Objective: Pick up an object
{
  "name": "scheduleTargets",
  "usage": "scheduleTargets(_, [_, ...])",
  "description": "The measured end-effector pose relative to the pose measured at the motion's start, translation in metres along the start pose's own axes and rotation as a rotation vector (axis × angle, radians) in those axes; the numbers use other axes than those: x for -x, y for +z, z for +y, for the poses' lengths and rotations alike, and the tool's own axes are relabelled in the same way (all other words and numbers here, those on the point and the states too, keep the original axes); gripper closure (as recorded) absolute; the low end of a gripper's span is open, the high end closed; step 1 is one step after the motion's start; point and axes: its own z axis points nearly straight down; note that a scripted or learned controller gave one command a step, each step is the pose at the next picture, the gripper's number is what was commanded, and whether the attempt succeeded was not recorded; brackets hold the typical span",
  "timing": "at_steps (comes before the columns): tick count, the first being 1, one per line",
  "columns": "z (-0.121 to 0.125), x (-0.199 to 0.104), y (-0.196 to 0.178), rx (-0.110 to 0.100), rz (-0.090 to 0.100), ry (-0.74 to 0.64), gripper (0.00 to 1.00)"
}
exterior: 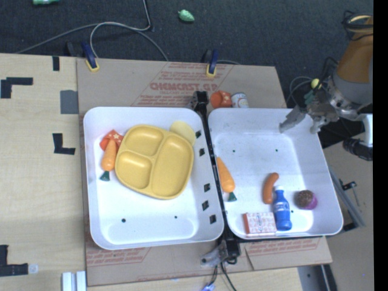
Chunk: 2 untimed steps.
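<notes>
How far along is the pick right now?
Nothing looks picked yet. The gripper hangs over the right bin's far corner, carrying nothing visible. The sausage, blue bottle, purple ball and carrot lie in the bin. Descent, grasp and lift remain.

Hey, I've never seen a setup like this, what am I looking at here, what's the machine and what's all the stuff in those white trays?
One camera looks down at a slant on a bench with two white bins. The machine at the right is a robot arm; its gripper hangs over the right bin's far corner, with nothing seen between its fingers. The left bin holds a yellow divided plate and a toy carrot. The right bin holds another carrot, a sausage, a blue bottle, a small box and a purple ball. Its job is picking one up.
</notes>
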Motion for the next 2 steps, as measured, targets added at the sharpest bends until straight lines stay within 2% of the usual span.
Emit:
scheduleTargets(1, [-0.066,0.001,0.105,0.001,0.000,0.000,0.00])
scheduleTargets(2, [-0.126,-0.088,0.111,0.003,0.001,0.000,0.00])
